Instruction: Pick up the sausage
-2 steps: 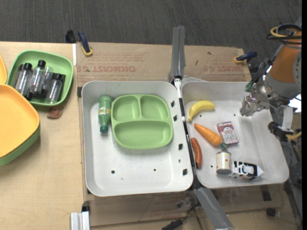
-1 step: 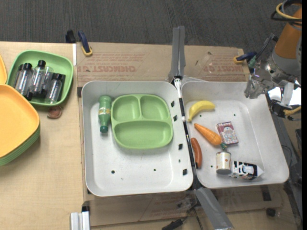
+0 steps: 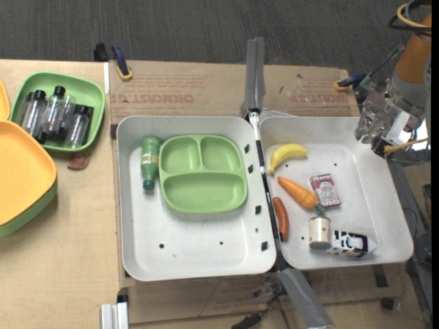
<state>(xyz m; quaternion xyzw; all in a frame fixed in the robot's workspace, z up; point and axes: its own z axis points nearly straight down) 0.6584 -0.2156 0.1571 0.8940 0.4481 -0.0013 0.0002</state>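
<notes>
Lettering on the cardboard [image 3: 206, 91] beyond the bins reads upside down; I cannot make it out. Sausage [image 3: 280, 218] is a smooth reddish-orange cylinder against the right bin's [image 3: 377, 204] left wall, well apart from the claw [image 3: 376, 130], which hangs at that bin's far right rim; whether it is open or closed I cannot tell. Between claw and sausage lie a curved banana [image 3: 287, 155], a tapered carrot [image 3: 298, 192] and a printed packet [image 3: 325, 190], text unreadable. A can [image 3: 318, 232] stands just beside the sausage.
</notes>
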